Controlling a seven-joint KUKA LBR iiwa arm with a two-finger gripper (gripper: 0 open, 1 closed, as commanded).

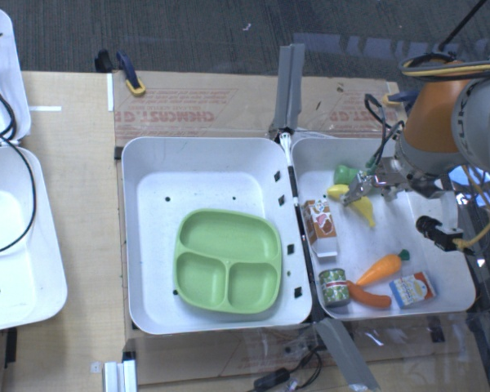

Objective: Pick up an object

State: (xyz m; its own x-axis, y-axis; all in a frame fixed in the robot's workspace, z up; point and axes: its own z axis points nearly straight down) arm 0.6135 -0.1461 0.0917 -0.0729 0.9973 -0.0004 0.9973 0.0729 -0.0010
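Yellow banana (358,205) sits right under the gripper (364,188), green pepper (345,174) just beside it; whether the gripper pinches anything, I cannot tell.

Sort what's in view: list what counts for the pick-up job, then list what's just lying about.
For the job:
gripper
banana
green pepper
carton
carrot
sausage
can
juice box
right bin

Lying about:
green divided plate
left bin
clamp
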